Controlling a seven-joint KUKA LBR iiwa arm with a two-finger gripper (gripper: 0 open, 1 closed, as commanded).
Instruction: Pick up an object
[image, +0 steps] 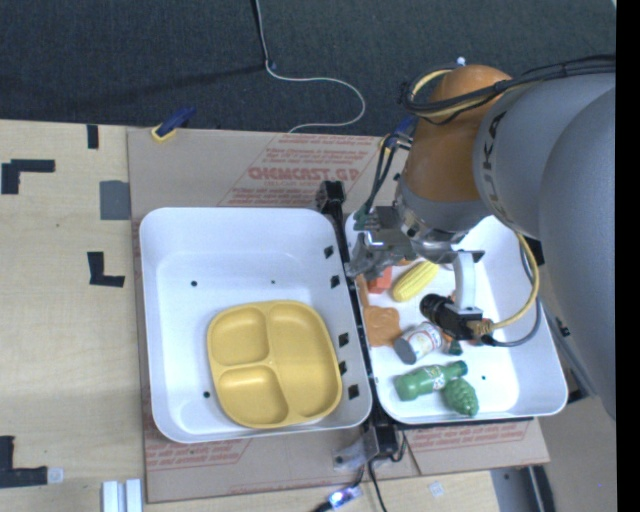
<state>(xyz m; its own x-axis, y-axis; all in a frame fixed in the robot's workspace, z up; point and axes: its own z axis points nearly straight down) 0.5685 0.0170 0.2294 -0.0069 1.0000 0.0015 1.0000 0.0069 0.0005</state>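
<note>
The arm looks to be lowering its hand (372, 252) onto the right bin's (535, 385) pile near the yellow corn (413, 281), though I cannot tell its state, so the next move calls for a clean closing; the cardboard (290, 165) reads "CHEMCAST".

1. Left white bin (170, 260), holds a yellow divided plate (272, 362) (three compartments), sitting toward the bin's near right corner.
2. Right white bin (535, 385), just beside the left bin, edges touching along the middle.
3. Cardboard sheet (290, 165) with red print lies under both bins.
4. Wooden bench top (60, 330) with black tape marks and a grey patch at left.
5. Dark carpet (120, 50) along the top, thin white cable (300, 78) looping across it.
6. Small blue-yellow item (172, 123) at the cardboard's far left corner (too small to identify).
</note>
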